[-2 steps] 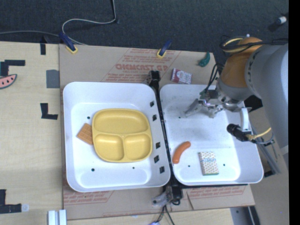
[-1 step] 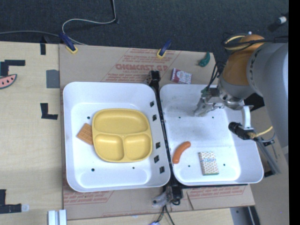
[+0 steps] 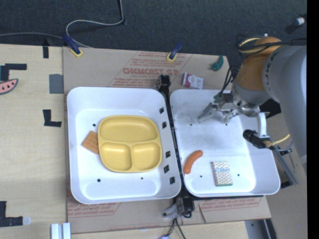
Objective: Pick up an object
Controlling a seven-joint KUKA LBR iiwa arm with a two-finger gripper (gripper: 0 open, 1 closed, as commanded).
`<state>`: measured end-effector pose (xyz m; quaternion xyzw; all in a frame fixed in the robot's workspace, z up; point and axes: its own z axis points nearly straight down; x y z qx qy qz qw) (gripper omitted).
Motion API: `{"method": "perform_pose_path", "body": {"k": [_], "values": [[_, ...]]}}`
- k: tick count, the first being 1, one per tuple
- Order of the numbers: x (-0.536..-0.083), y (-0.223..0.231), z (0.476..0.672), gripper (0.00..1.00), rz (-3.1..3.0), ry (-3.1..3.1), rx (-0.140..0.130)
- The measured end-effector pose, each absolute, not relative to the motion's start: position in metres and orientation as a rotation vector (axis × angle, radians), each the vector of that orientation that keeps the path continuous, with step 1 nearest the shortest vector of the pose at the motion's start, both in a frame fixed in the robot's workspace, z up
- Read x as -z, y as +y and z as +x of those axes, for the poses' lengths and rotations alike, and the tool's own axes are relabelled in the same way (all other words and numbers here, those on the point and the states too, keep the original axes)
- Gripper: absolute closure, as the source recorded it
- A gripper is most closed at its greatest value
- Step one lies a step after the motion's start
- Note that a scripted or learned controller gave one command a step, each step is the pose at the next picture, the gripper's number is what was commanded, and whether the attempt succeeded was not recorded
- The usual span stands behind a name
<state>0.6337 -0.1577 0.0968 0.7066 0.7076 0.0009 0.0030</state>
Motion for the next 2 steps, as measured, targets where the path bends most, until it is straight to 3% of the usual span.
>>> {"method": "perform_pose_path", "body": {"k": [1,2], "values": [[-0.1063,-0.1569,0.6339,1.0,2.215,2.22,-0.004],[-0.1061,-0.1568,0.6338,0.0,2.215,2.221,-0.004]]}}
